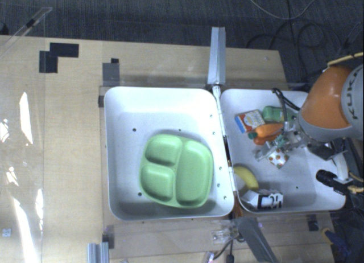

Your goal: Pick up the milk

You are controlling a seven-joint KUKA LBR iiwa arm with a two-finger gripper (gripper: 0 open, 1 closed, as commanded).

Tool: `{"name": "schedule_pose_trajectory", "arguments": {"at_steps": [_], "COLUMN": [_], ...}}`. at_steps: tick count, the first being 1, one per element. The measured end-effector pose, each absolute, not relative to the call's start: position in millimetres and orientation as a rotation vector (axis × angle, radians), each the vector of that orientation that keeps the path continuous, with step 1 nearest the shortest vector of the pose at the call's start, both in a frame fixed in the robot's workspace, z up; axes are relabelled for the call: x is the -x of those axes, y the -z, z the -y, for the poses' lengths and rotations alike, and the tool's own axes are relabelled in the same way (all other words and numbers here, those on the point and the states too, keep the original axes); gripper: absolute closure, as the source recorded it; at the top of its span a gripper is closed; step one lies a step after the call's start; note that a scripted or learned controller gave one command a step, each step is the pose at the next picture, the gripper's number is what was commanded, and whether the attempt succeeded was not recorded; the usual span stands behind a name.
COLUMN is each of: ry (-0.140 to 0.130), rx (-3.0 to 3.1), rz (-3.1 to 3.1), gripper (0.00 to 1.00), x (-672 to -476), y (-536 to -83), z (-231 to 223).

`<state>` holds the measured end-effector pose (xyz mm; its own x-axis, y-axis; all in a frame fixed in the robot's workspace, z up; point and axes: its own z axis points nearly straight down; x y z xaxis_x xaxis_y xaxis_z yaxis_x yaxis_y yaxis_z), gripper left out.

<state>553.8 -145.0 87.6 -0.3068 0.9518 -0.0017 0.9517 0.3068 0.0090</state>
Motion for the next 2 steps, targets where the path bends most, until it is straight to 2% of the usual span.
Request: {"name": "schedule_pose_trajectory", "arguments": {"at_steps": [1,2], "ry": [-0.016,-0.003], "rx": [-1.842,-1.794], "rz": [-2.53,-2.575], "gripper": [1.0,1.0], "x": [-557.1,-601.5], "y": [-97.3,-182.5], "z": [145.1,97.9]}}
